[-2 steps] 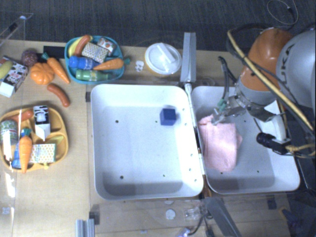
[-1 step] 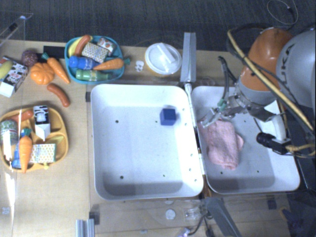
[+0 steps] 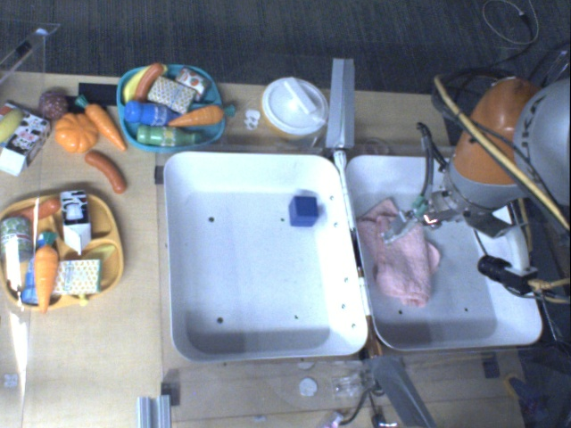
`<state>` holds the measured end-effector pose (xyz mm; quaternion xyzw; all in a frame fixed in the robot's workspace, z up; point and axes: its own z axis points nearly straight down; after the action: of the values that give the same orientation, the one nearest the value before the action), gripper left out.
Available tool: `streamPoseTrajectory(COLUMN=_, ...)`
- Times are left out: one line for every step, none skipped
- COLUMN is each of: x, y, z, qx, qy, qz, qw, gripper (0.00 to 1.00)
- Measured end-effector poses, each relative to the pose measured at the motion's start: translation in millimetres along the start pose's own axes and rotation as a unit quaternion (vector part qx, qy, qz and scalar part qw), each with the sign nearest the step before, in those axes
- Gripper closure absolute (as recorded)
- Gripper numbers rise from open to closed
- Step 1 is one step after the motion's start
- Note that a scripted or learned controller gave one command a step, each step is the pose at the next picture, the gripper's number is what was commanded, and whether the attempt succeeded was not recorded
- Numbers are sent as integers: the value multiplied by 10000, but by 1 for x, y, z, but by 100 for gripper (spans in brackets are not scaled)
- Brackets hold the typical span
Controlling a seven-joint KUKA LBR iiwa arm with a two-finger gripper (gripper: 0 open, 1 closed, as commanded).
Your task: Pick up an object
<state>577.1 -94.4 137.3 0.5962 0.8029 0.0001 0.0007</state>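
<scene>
A pink cloth (image 3: 401, 259) lies crumpled in the left half of the right bin (image 3: 500, 319). A small blue cube (image 3: 304, 209) rests in the left bin (image 3: 232, 319), near its upper right corner. My gripper (image 3: 403, 226) reaches in from the right and sits low over the top edge of the pink cloth, at or just touching the fabric. The grey wrist and orange band (image 3: 500, 114) hang above the right bin's right side and hide part of it.
Left of the bins stand a blue bowl (image 3: 169, 105) and a yellow plate (image 3: 62, 248) of toy food, with loose toy carrots and a pumpkin (image 3: 76, 134). A white lidded tub (image 3: 295, 105) stands behind the left bin. Cables trail at the right.
</scene>
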Motion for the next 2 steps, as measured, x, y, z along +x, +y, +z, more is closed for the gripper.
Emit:
streamPoseTrajectory(x=-11, y=55, z=47, qx=-54, qy=-23, qz=-495, qw=9988, gripper=0)
streamPoseTrajectory(x=-9, y=58, z=35, qx=-84, qy=-28, qz=-526, qw=9986, gripper=100)
